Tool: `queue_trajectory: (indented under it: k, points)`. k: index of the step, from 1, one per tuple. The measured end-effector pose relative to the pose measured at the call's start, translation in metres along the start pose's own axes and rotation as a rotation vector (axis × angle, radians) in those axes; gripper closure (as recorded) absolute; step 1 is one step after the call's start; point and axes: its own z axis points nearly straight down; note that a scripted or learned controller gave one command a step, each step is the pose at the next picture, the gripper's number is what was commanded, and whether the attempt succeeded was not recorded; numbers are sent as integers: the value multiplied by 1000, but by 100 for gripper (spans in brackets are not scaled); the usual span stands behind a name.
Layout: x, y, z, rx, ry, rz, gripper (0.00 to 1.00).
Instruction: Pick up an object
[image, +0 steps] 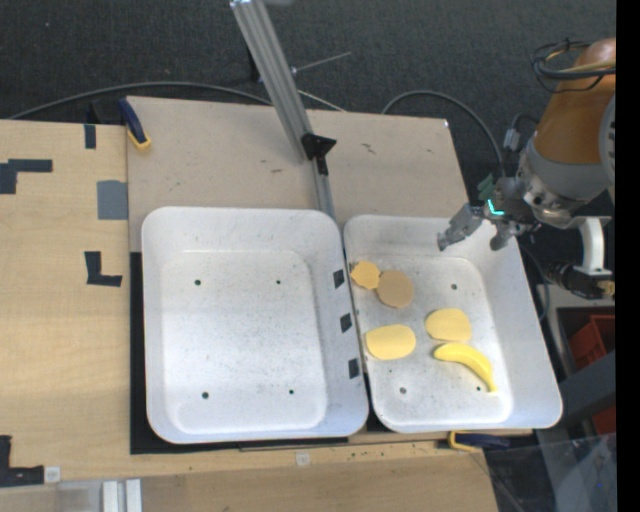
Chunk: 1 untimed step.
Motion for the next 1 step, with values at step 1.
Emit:
queue_trajectory:
  k: [1]
  points:
    - [0, 1, -2, -4, -1, -1, 0]
